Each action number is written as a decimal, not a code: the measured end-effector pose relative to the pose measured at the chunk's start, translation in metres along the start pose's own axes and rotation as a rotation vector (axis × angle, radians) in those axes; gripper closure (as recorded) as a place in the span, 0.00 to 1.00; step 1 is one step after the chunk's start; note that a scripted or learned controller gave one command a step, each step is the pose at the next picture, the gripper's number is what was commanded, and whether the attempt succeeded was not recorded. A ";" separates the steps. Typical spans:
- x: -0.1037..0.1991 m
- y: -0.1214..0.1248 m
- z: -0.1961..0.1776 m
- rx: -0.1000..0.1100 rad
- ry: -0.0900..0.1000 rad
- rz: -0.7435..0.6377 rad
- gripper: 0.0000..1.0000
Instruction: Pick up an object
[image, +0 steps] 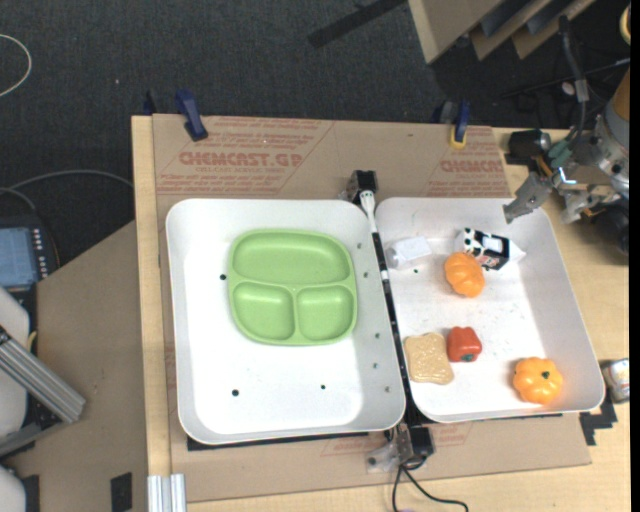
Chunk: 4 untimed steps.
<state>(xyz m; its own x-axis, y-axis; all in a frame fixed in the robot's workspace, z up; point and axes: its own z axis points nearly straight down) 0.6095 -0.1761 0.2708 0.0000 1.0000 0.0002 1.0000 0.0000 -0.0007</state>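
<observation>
Two bins: side by side on the bench, the left bin (190, 330) and the right bin (560, 300) touching along their inner walls.
Left bin: holds a green divided plate (293, 286), lying flat; nothing there that is easy to pinch.
Right bin, near left: a tan bread slice (429, 359) just beside a red pepper (464, 344); too close together for a clean grasp.
Right bin, far middle: a white scrap (410, 250), then an orange fruit (465, 274) touching a black-and-white toy (487, 249).
Right bin, near right: an orange pumpkin (537, 380), well apart from the rest; in my judgement the safest target.
Gripper: the gripper (524, 205) hangs over the far right rim, holding nothing; how far its claw is open I cannot tell.
Advice: centre over the pumpkin, descend straight, close across its width.
</observation>
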 end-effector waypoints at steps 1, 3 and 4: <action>-0.010 0.003 0.124 0.011 0.003 0.001 0.00; 0.083 -0.024 0.187 0.005 0.004 -0.005 0.00; 0.078 -0.021 0.175 -0.004 0.000 0.000 1.00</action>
<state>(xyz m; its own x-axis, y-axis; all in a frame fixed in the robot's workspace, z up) 0.5882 -0.0978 0.0962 0.0003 1.0000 0.0003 1.0000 -0.0003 0.0032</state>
